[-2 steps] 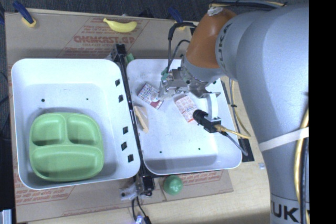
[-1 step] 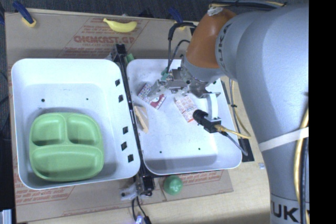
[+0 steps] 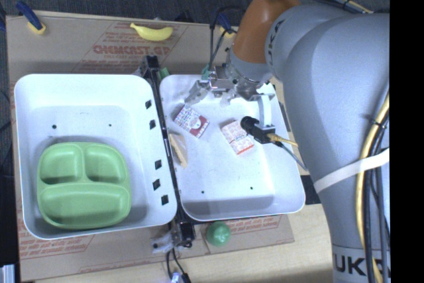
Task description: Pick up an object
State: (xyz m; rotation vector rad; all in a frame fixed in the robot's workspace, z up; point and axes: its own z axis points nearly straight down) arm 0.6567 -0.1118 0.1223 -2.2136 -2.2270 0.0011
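In the camera view the gripper (image 3: pixel 213 86) hangs over the upper part of the right bin (image 3: pixel 225 179), near its top rim. I cannot tell whether its jaws stand wide or narrow, and nothing shows between them. The likeliest things to pick are two red-and-white packets lying flat on this bin's floor: the left packet (image 3: pixel 191 120) is just below the gripper, and the right packet (image 3: pixel 237 137) lies toward the frame's centre-right, apart from the first. To pick well, I judge the arm should settle on one packet, line the jaws across its shorter side and come straight down, since a flat thing offers little to grip and may slide. One pale stick (image 3: pixel 177 148) lies by the bin's left wall. The left bin (image 3: pixel 79 99) holds one green divided plate (image 3: pixel 83 183). On the table (image 3: pixel 73 43), outside the two bins, lie one banana (image 3: pixel 152 30) at upper centre and one green ball (image 3: pixel 217 232) near the bottom.
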